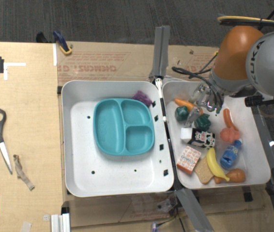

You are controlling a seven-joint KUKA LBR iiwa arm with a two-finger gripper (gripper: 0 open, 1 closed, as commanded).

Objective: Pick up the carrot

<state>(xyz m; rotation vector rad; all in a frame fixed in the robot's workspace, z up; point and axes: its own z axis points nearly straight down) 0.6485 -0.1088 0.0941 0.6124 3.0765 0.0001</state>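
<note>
Bread slice (204, 170) frontmost, carrot (183, 102) behind — jaws (197, 110) just beside it

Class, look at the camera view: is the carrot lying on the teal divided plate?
No. The carrot lies in the right bin among the toys, while the teal divided plate sits in the left bin.

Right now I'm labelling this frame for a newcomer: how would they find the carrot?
Look in the right-hand bin, at its far end under the gripper. The carrot lies just beyond a dark green toy. It is the small orange tapered piece, slimmer than the pink sausage shape to its right.
</note>
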